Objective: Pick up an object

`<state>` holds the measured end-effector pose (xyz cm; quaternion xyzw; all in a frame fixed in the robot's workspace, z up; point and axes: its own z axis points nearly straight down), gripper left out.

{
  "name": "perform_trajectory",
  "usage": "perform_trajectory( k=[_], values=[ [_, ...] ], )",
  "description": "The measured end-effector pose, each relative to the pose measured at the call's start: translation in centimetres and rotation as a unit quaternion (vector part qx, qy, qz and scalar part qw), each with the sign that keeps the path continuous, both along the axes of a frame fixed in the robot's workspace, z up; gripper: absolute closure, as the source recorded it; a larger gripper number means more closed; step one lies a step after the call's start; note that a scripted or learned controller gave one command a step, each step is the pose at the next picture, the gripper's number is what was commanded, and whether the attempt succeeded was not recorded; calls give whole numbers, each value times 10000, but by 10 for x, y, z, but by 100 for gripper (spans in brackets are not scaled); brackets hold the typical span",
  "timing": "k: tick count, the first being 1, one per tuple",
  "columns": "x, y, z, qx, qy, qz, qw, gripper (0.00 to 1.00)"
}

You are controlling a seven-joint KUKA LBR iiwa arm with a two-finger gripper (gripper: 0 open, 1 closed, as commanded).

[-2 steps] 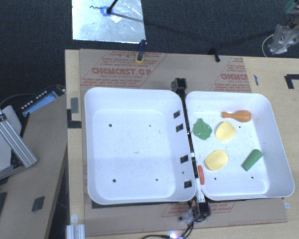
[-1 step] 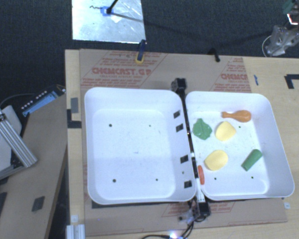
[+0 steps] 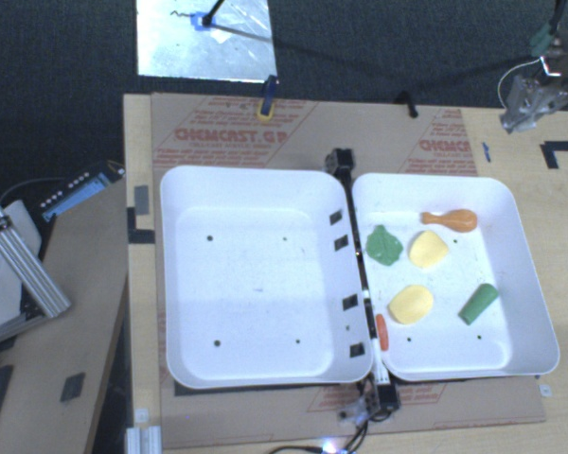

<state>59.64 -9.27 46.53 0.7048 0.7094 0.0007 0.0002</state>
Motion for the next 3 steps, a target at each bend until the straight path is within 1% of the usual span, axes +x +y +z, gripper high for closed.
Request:
perform_trajectory(
  k=[1, 2, 3],
  values=[
    [-26, 5, 30, -4, -22, 0, 10000, 100],
    [-112, 19, 39, -1, -24, -4, 10000, 100],
    [-110, 41, 58, -4, -18, 0, 10000, 100]
  ],
)
